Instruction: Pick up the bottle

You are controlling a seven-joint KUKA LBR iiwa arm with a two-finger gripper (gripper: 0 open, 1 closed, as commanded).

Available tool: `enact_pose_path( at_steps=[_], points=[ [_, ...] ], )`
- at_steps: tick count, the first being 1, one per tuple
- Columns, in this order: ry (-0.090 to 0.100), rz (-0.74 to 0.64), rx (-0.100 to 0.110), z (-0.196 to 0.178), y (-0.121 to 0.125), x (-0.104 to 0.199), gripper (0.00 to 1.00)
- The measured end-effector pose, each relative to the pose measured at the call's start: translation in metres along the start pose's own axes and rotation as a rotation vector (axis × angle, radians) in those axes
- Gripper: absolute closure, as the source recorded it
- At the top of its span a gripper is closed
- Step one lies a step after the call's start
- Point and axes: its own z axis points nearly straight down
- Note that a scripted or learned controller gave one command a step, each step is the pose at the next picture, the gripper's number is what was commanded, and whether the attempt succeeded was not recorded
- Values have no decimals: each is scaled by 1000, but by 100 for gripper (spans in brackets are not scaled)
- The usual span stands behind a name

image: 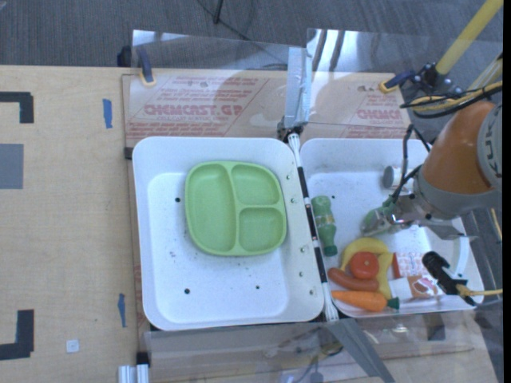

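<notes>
The bottle (322,223) is left lying by the bin's (351,159) wall; the gripper's (382,218) state cannot be told.

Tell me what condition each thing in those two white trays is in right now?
green bottle: lying on its side in the right bin, by the left wall, not held.
green plate: flat, right way up, in the left bin.
gripper: low over the right bin, apart from the bottle.
tomato, carrot: piled at the front edge.
</notes>
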Motion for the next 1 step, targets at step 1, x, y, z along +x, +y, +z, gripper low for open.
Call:
enact_pose_path(
  at_steps=[1],
  points=[
    [1,357,-1,0,-30,7,100]
  ],
)
